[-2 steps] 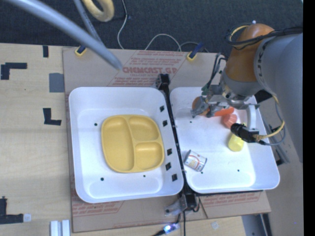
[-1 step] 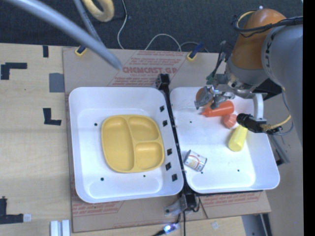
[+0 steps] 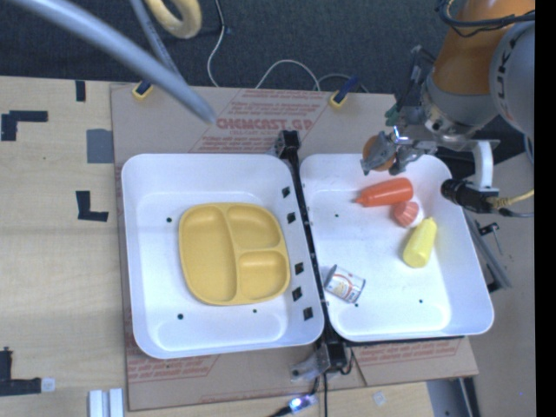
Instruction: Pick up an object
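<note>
My gripper [image 3: 388, 150] hangs over the far left corner of the right bin [image 3: 460, 320]. A small brown-orange object [image 3: 374, 152] sits right at its tip; whether it is gripped is unclear. Just below lies an orange-red carrot-shaped piece [image 3: 385, 193], with a small pinkish-red lump [image 3: 406, 213] beside it. A yellow, bottle-like object [image 3: 419, 242] lies towards the bin's right side. Near the bin's left wall, at the front, a small labelled can [image 3: 345, 283] lies on its side.
The left bin [image 3: 143, 233] holds a yellow divided plate [image 3: 234, 252]. A black divider [image 3: 299, 224] runs between the two bins. A grey pole [image 3: 104, 37] crosses the upper left above the bench. Cables and a black fitting [image 3: 469, 194] sit at the right bin's right edge.
</note>
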You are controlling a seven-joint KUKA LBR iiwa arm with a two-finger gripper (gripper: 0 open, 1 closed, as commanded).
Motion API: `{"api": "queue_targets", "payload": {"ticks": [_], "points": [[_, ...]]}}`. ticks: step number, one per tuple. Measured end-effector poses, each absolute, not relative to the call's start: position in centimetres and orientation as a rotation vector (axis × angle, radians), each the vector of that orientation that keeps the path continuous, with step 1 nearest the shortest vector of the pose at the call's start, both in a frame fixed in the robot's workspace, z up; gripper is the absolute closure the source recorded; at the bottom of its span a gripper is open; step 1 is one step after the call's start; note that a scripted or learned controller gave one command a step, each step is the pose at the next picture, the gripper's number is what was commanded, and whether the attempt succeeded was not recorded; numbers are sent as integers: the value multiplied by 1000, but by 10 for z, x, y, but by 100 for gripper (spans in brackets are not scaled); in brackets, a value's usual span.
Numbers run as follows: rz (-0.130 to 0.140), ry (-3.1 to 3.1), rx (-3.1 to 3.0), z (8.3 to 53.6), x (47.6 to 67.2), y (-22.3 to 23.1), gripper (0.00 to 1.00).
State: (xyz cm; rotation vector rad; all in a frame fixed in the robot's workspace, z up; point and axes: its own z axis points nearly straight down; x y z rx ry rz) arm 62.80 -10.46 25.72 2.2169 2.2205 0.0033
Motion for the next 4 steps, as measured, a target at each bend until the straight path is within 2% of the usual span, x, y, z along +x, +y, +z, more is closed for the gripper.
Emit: {"api": "queue_targets", "payload": {"ticks": [1, 2, 3, 4], "points": [[-1, 2229, 2217, 251, 607, -53, 100], [-3, 2230, 2218, 236, 596, -4, 100], [-2, 2231, 2216, 231, 596, 47, 100], [-3, 2230, 2217, 224, 586, 91, 100]]}}
